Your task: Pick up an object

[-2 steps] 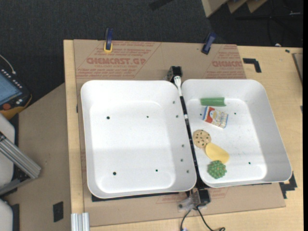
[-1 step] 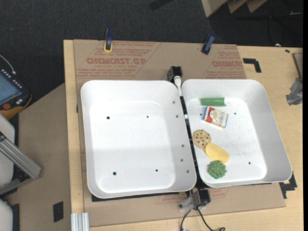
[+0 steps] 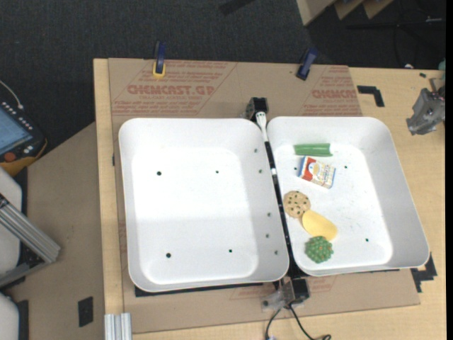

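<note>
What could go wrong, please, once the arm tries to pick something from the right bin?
The cookie, the yellow piece and the green ball lie close together, so a grab might catch two or nudge one aside. The cookie also sits near the bin's wall, leaving little room on that side. The gripper is off beyond the bin.

Five small items lie in the right bin point(image 3: 396, 190); claw point(image 3: 427, 113) hangs beside it.

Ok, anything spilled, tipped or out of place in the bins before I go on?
Nothing stands out. The green stick, small carton, cookie, yellow piece and broccoli all lie inside the right bin. The cookie and yellow piece touch.
</note>
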You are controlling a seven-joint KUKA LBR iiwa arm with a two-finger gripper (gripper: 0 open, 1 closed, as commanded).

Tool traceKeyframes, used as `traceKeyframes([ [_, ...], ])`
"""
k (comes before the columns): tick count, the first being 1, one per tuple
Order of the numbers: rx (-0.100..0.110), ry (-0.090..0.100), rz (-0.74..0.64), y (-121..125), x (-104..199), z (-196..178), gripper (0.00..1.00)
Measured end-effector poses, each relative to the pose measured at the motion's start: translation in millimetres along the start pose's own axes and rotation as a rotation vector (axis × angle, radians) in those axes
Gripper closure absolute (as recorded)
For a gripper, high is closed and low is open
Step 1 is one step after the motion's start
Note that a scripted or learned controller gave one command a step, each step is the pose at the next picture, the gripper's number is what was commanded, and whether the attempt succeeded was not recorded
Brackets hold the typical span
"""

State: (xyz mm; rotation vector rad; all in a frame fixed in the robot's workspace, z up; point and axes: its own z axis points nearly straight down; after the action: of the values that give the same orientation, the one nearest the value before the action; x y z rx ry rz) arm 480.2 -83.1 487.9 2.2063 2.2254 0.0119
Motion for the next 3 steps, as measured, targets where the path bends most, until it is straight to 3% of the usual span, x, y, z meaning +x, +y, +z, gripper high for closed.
traceKeyframes([
  [1,0.005,0.001,0.002,0.4,53.6,-20.2,1.00],
  [2,0.027,0.001,0.012,-4.3,38.9,198.6,1.00],
  [3,0.002,0.001,0.003,9.1,88.6,118.4,1.00],
])
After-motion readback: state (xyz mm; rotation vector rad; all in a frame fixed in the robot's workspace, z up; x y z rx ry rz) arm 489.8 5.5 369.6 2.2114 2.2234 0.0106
